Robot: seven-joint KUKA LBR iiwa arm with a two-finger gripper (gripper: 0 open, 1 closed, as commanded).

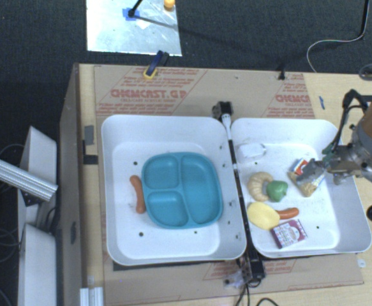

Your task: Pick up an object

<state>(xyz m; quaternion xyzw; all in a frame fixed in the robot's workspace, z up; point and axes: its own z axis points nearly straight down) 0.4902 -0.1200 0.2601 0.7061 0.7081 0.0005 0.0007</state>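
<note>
pincer (pixel 314 169): over right bin, near its right edge, upper half; arm comes in from the right
pincer state: clenched on a small packet (pixel 305 176), red/white end sticking out left, tan part under the fingertips
packet: at the right bin's floor or just above it, can't tell whether it's lifted
right bin (pixel 345 225): white, shallow, right half of the bench
croissant (pixel 260 185): tan, mid-bin, left of the packet
green pepper (pixel 277 190): touching the croissant's right side
lemon-yellow fruit (pixel 263 215): toward front-left of the right bin, just below the croissant
small sausage (pixel 288 213): red-orange, touching the yellow fruit's right end
red box (pixel 289 234): near the front edge, just below the sausage
left bin (pixel 125 234): white, beside the right bin
blue divided plate (pixel 182 189): three compartments, centre of the left bin
hot dog (pixel 138 193): orange, just beside the plate's left edge, lying front-to-back
</note>
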